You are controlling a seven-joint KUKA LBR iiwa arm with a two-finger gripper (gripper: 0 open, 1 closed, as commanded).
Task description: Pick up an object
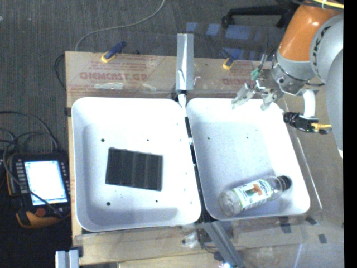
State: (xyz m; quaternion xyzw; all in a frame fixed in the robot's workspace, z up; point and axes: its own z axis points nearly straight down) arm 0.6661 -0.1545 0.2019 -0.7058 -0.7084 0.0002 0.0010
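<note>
Hand spread open, holding nothing, upper right of frame over right white bin far rim. Clear plastic bottle lies lower right, long axis near-horizontal, black cap right.

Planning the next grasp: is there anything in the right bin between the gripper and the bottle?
Nothing visible. The gripper hovers over the right bin's far edge; the bottle lies on its side near the front wall, with bare white floor between them.

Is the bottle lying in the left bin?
No, the bottle lies on its side in the right bin, while the left bin holds a dark flat pad.
</note>
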